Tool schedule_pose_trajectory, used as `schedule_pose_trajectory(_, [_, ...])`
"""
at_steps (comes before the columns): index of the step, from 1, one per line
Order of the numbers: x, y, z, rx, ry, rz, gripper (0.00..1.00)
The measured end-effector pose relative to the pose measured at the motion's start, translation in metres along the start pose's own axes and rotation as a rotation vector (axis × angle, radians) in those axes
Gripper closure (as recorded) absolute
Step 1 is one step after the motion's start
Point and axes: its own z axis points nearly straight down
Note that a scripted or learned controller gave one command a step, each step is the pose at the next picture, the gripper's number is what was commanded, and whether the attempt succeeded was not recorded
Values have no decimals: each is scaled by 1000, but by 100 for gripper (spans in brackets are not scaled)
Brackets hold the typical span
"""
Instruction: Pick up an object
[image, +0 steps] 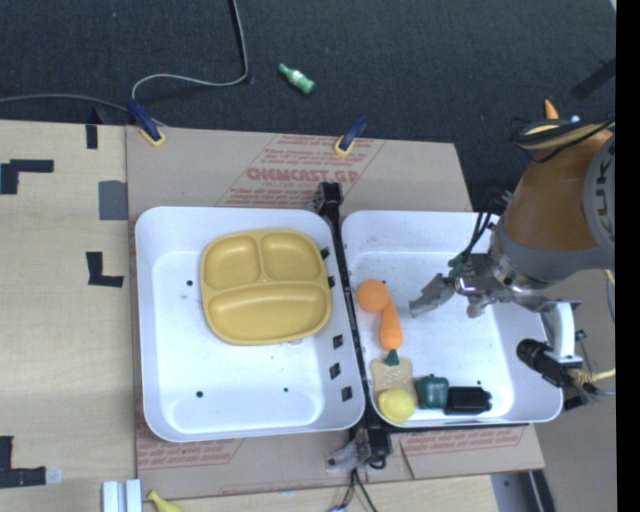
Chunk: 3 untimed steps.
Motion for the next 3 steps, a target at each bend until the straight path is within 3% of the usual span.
schedule_pose_trajectory(1, [0,0,95,3,1,1,0])
schedule_pose_trajectory(2, [0,0,85,3,2,1,100])
schedule_pose_trajectory(3, [0,0,85,3,2,1,0])
